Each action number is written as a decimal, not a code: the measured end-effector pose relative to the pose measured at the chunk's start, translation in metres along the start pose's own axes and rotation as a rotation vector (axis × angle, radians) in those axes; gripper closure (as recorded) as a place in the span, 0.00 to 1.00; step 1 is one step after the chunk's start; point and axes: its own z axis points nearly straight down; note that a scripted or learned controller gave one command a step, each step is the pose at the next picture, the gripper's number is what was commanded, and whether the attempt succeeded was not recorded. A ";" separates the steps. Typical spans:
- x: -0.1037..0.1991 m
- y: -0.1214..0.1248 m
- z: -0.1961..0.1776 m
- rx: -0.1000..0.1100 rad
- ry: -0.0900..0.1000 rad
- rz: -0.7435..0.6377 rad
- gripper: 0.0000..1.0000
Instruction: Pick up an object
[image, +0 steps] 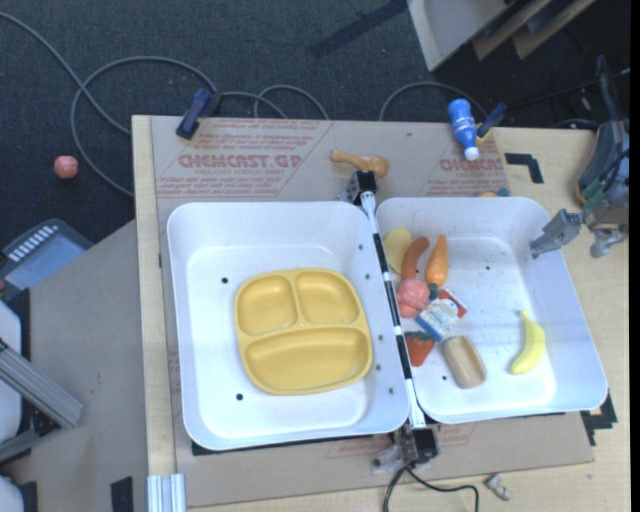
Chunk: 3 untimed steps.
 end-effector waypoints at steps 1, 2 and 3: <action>0.058 0.030 0.129 0.003 0.002 -0.001 0.00; 0.102 0.042 0.192 0.003 0.002 -0.001 0.00; 0.102 0.043 0.181 0.000 0.001 0.000 1.00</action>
